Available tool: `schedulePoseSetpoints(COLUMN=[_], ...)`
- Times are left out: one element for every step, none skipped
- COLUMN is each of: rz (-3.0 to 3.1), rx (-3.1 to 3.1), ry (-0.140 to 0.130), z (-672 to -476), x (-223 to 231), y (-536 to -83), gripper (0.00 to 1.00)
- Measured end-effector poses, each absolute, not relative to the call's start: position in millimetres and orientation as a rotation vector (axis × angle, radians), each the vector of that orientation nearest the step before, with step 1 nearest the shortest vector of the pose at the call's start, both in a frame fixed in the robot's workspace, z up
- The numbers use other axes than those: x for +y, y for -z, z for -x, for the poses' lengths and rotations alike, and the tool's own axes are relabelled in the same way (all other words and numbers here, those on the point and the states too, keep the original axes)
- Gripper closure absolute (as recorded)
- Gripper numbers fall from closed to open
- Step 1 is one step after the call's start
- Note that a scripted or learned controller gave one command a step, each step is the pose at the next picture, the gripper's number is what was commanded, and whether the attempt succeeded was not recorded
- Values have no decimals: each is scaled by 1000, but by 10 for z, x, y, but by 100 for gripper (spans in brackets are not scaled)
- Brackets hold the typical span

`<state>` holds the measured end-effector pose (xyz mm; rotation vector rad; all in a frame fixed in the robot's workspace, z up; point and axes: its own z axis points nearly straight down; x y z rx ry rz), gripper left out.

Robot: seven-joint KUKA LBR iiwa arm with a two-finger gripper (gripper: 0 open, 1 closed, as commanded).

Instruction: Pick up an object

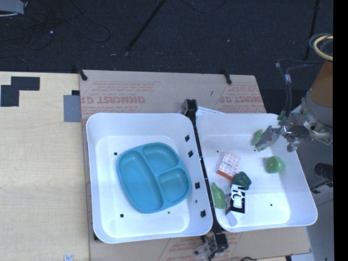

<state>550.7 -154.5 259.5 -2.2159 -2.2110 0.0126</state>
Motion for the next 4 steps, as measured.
schedulePoseSetpoints(rz=[2220, 2218, 2217, 2217], rx=[-2219, -2216, -2216, -2217], ry=[-2, -6, -6, -4], z=[-5527, -5461, -5358, -5340], x=[-1544, -1593, -1615, -1576], y=[-2661, -2190, -1682, -1049], gripper=[0, 0, 0, 0])
